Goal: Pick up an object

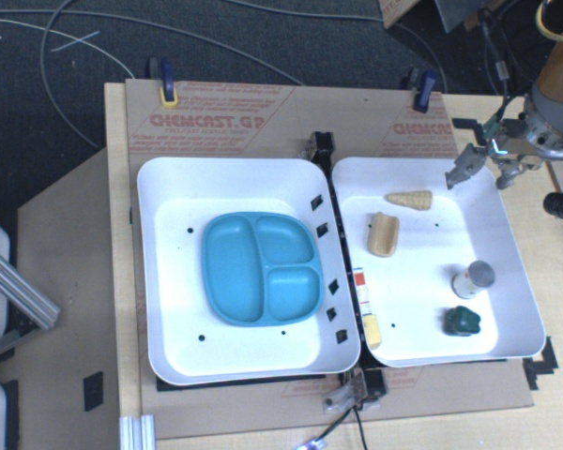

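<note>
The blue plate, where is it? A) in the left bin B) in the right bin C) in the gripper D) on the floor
A: the blue plate lies flat in the left bin, by itself, while the gripper is over the far edge of the right bin.

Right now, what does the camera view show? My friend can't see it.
The robot's end effector hovers at the top right corner of the right bin, which holds a cone, a tan block, a grey cup and a green toy. The left bin holds a blue divided plate.
</note>
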Tool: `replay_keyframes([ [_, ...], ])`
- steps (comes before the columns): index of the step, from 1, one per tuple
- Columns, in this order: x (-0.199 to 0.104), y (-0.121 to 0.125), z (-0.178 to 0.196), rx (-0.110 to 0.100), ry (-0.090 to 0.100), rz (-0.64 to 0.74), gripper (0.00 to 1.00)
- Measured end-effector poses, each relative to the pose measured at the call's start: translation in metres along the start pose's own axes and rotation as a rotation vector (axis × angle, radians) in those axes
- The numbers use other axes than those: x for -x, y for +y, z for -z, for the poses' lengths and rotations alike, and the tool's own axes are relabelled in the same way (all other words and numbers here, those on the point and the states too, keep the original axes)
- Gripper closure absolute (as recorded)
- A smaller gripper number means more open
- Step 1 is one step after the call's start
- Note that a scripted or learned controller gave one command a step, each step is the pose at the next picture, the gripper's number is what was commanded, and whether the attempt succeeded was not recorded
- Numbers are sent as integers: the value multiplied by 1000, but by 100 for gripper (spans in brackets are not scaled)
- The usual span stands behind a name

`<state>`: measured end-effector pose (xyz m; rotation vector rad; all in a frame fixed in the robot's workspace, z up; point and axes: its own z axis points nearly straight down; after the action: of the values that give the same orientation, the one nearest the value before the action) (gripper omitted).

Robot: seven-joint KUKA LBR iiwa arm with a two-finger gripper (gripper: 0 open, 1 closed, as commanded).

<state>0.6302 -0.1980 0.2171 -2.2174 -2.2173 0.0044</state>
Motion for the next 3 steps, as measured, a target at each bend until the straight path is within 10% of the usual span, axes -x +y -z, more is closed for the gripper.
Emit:
replay_keyframes([
  [2, 1, -1, -106, 0, 0, 1, 0],
  [3, 1, 2, -90, 8, -2, 2, 100],
])
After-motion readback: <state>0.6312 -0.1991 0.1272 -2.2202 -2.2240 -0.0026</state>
